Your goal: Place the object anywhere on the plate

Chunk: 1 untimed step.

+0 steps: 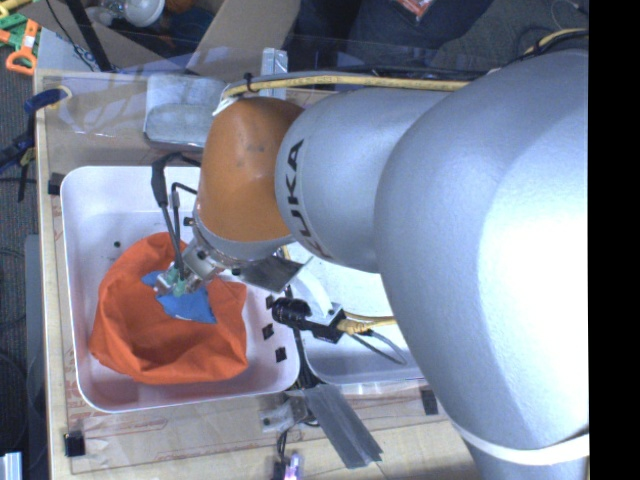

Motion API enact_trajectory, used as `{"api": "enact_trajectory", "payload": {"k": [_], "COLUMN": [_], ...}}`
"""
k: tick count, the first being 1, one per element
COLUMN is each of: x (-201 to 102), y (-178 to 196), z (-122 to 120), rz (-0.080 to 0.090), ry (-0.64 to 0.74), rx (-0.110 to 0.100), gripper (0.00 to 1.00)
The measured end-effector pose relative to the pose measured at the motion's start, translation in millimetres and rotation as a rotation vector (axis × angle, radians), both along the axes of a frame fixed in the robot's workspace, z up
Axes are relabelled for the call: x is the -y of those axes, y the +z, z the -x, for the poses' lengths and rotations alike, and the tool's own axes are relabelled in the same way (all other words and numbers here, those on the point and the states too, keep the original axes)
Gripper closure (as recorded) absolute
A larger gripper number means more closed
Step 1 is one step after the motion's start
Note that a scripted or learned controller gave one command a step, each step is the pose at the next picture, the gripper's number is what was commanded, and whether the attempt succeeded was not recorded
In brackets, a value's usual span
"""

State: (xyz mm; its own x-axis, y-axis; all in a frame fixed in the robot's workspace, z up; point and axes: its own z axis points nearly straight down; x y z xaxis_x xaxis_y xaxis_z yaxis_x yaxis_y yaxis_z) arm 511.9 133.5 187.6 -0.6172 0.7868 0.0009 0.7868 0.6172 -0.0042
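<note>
- The orange plate (165, 333) lies inside the left white bin (80, 208), and it is my landmark for all places.
- The object, a blue flat piece (190, 306), rests on the plate, near its upper middle.
- The pincer (180, 284) is low over the plate, just at the upper edge of the blue flat piece; I cannot tell if it is spread or pressed together, because the wrist hides it.
- The grey arm (430, 218) covers the area right of the plate.
- In my judgement the object is already on the plate, so a good finish asks for a straight lift, not dragging the piece toward the plate's rim.
</note>
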Motion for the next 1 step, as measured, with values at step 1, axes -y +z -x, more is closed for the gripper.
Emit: {"api": "enact_trajectory", "payload": {"k": [1], "x": [41.5], "y": [2.7], "z": [-53.7], "rz": [-0.001], "ry": [0.125], "rx": [0.0], "gripper": [1.0]}}
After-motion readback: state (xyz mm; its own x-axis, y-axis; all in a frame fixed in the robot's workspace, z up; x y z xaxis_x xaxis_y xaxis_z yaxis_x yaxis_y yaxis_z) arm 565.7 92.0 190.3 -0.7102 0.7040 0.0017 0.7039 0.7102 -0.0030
